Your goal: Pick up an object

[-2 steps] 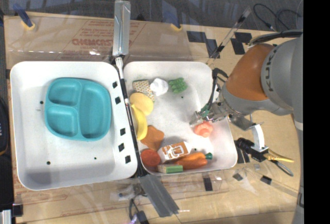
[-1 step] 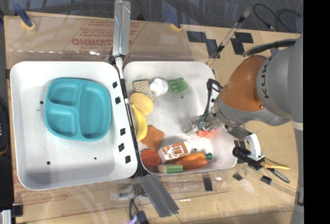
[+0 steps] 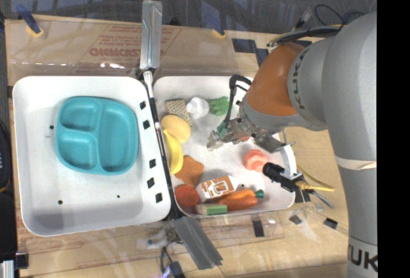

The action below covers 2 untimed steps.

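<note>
The right bin [image 3: 192, 84] holds several toy foods. A yellow lemon [image 3: 175, 125] and a banana [image 3: 173, 152] lie along its left wall, with an orange-brown piece [image 3: 191, 170] below them. A red tomato [image 3: 186, 195], a small carton [image 3: 215, 187], a carrot [image 3: 242, 198] and a green stick [image 3: 212, 209] crowd the near edge. A pink peach [image 3: 255, 158] lies at the right. My gripper [image 3: 218, 138] hangs low over the bin's bare middle, between the lemon and the peach, with nothing visibly in it.
A white lump [image 3: 198, 106], a green leafy piece [image 3: 220, 104] and a patterned block [image 3: 175, 107] sit at the bin's far side. The left bin [image 3: 38, 206] holds a teal divided plate [image 3: 97, 134]. A metal divider [image 3: 151, 33] stands between the bins.
</note>
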Available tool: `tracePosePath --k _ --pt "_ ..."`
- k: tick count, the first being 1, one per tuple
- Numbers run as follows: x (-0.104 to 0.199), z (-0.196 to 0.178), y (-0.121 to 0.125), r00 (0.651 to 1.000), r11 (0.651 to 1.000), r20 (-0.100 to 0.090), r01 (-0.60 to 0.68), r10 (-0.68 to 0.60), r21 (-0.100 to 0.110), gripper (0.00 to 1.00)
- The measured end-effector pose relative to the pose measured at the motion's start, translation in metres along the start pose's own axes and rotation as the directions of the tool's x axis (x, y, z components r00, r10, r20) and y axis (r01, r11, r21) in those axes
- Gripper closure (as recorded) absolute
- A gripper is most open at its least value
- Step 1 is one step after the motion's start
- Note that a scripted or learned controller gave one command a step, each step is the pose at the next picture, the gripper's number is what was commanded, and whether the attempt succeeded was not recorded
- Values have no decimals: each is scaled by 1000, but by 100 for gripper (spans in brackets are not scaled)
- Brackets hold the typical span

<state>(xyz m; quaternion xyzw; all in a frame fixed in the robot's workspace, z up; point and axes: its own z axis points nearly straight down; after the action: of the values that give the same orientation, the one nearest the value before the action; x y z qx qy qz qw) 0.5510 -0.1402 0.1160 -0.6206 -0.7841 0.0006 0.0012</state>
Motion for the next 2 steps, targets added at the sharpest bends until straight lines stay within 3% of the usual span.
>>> tracePosePath --k 1,2 --pt "20 15 102 999 998 -10 51 -50 24 0" --pt "22 -80 111 1000 1000 3 -6 6 -6 0"
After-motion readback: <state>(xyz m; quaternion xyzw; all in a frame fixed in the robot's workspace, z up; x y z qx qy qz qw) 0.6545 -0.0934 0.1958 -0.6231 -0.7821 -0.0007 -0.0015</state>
